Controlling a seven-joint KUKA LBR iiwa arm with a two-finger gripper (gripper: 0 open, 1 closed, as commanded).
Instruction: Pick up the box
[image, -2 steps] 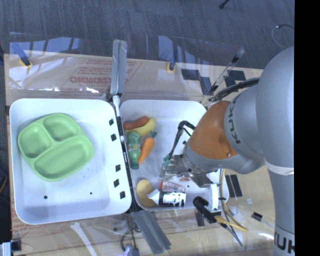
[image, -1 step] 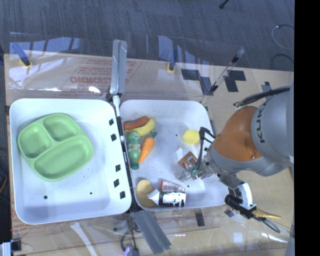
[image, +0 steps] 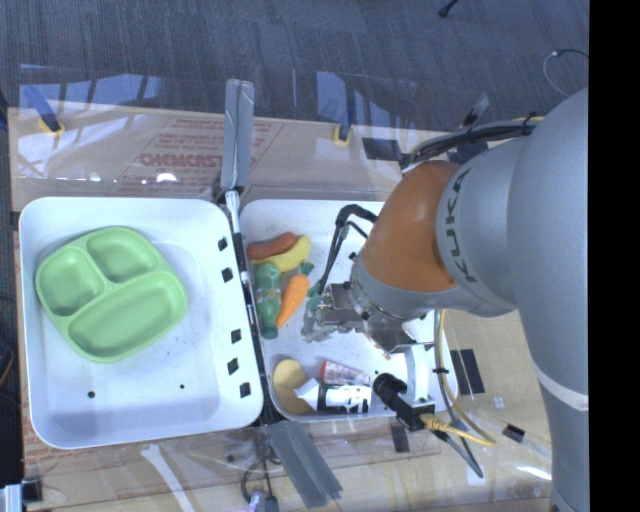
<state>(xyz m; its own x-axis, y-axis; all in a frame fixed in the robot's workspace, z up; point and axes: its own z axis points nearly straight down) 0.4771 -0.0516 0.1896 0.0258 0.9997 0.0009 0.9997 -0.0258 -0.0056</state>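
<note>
I count two white bins. The left bin (image: 40, 420) holds one green divided plate (image: 110, 292). In the right bin (image: 262, 215) one box (image: 342, 374) lies lengthwise left-to-right, just toward the near rim from my gripper (image: 325, 318), beside one carrot (image: 291, 300). I can't tell the gripper's state.

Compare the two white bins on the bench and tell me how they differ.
The left bin holds one thing, a green divided plate; the right bin holds a clutter of small items, among them a carrot and a banana. The gripper reaches into the right bin, not the left. Both are shallow and white, side by side.
</note>
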